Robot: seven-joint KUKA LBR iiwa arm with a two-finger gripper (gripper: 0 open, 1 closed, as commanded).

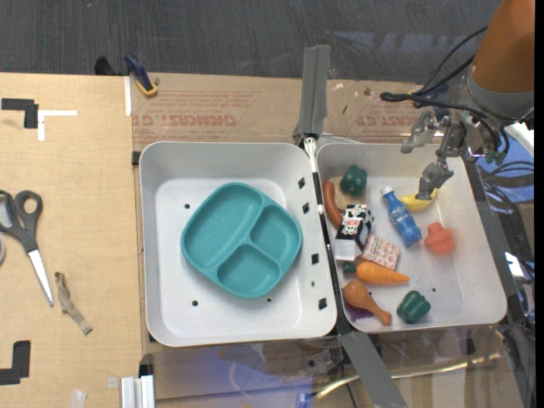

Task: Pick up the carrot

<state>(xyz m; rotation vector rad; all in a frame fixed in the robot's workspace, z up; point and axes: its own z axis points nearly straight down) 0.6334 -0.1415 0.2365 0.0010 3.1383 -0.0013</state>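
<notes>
In the right bin (476,228), the carrot (382,273) lies near and left of the tool (436,177), long axis running left-right, while the tool's state I cannot tell above the banana (418,200).

Glossy white plastic bins (161,253)

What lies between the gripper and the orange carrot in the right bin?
In the camera view, the blue plastic bottle lies between the gripper and the orange carrot, with bare white bin floor around it.

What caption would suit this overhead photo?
Robot gripper hovers over toy-filled right bin; carrot lies untouched below.
</notes>
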